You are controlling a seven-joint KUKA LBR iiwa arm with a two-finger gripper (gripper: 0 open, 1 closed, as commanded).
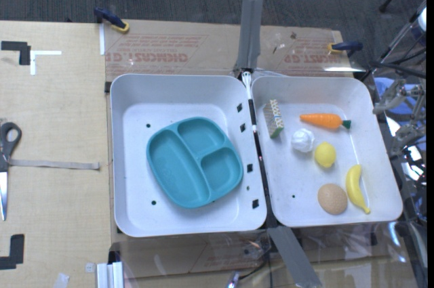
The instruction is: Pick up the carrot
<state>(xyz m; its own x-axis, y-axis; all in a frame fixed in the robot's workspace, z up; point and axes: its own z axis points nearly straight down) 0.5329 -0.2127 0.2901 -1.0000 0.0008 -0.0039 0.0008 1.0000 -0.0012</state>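
An orange carrot (323,120) with a green stem end lies on its side in the back part of the right bin (291,205), its stem pointing right. A white crumpled ball (302,140) sits just in front of its left end, and a yellow lemon (325,155) lies a little nearer the front.
The right bin also holds a banana (357,189), a tan egg-shaped object (332,198) and a small striped block (274,118). A teal divided plate (194,162) lies in the left bin (129,198). Scissors (5,144) rest on the bench at far left.
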